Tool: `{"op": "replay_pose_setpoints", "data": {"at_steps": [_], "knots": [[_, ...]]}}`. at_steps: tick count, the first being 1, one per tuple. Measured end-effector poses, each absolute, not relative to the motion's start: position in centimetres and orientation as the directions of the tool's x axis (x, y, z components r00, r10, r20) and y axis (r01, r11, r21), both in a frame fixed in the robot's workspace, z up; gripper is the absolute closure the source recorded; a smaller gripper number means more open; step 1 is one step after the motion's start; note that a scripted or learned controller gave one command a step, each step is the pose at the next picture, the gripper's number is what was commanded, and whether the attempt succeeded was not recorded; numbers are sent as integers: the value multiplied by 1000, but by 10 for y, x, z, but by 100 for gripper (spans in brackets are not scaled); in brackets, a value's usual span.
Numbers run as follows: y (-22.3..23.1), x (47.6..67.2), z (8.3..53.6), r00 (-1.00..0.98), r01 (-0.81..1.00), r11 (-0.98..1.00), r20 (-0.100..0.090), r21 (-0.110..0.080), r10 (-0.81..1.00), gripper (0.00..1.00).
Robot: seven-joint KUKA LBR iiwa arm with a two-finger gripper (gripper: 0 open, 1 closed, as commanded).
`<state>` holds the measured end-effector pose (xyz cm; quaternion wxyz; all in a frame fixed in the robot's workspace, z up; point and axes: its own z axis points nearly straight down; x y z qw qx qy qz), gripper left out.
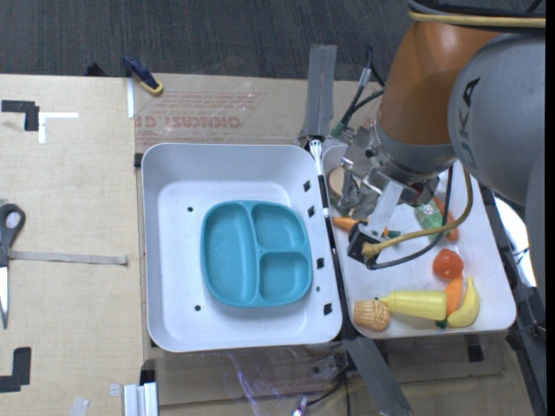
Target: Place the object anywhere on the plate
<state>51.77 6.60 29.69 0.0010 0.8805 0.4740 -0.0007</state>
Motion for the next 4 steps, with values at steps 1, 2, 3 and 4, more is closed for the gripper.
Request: {"op": "replay_pose_setpoints", "data": {"at_steps": [1,2,3,4], "knots": [[115,520,340,474,881,-474,-3,2,881,100],[129,479,380,541,841,-541,-2,2,841,100],[134,484,354,545,839,-545,-5,-1,839,100],[134,484,354,544,839,-544,-5,-1,839,0]]}}
